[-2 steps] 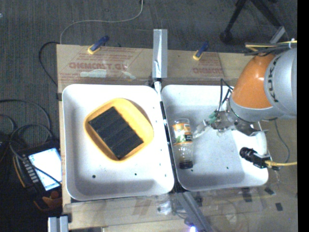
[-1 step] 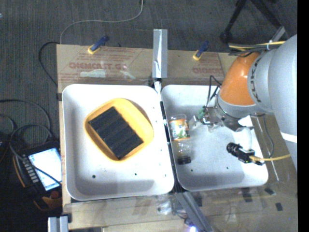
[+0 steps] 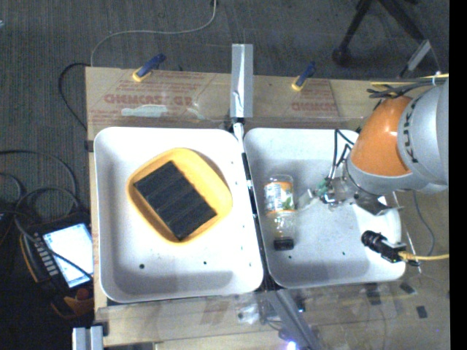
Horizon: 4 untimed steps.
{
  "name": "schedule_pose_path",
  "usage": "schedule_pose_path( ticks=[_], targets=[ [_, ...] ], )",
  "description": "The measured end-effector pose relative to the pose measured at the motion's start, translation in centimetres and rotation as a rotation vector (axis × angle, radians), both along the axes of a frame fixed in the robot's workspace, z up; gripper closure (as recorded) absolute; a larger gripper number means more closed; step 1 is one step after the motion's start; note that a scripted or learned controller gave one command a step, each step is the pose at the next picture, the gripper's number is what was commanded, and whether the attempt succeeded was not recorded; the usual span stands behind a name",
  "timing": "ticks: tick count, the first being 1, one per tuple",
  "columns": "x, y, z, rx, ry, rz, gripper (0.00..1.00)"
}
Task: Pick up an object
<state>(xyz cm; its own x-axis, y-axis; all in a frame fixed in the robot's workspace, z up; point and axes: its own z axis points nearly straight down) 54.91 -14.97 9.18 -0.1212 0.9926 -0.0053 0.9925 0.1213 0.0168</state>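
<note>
While the tool (image 3: 330, 192) hovers, the bottle (image 3: 279, 203) lies just beside — leftward.

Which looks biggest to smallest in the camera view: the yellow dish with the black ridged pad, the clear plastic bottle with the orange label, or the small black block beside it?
1. Yellow dish with the black ridged pad
2. Clear plastic bottle with the orange label
3. Small black block

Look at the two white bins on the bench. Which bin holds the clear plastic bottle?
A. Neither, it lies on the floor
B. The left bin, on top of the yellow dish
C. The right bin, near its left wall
C: the clear plastic bottle lies in the right bin, close to its left wall, while the yellow dish sits in the left bin.
</note>
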Motion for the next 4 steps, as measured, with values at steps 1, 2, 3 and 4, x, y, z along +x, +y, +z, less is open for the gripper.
schedule_pose_path(
  ticks=[1,2,3,4],
  targets=[
    [7.4,1.4,-0.1,-0.001,0.001,-0.053,0.0],
    [4.4,5.0,0.0,-0.002,0.003,-0.007,0.0],
    [3.8,4.7,-0.1,0.007,0.0,-0.181,0.0],
    [0.6,5.4,0.0,-0.002,-0.005,-0.012,0.0]
  ],
)
